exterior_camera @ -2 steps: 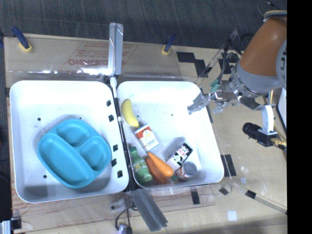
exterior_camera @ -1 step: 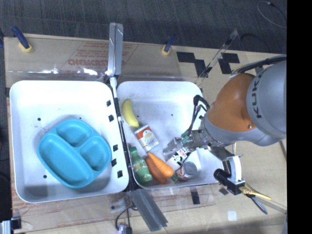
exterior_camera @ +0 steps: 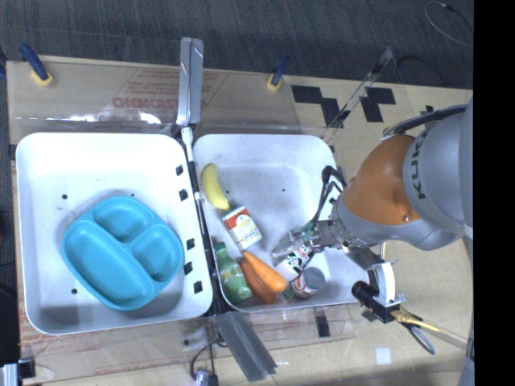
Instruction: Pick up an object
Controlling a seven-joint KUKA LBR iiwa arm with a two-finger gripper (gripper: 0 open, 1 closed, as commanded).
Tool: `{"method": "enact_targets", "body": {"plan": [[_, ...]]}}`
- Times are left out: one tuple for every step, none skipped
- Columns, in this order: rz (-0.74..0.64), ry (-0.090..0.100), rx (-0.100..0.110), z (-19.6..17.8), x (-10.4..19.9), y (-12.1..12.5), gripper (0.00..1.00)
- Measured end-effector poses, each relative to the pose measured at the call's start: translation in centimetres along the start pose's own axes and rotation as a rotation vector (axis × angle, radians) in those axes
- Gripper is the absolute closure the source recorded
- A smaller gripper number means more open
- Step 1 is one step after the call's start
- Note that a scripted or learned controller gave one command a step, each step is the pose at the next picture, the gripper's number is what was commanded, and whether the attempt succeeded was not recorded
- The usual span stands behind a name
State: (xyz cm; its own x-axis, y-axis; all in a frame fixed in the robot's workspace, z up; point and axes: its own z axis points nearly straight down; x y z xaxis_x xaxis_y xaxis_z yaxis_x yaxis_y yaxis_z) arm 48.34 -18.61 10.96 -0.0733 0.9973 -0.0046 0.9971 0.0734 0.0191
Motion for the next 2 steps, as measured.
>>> {"method": "enact_targets", "body": {"plan": [[-0.004,-0.006,-0.006,-1.37,-0.22,0.24,1.0],[-0.005,-0.005,-0.006,-1.33,-0.14,0.27,0.0]]}}
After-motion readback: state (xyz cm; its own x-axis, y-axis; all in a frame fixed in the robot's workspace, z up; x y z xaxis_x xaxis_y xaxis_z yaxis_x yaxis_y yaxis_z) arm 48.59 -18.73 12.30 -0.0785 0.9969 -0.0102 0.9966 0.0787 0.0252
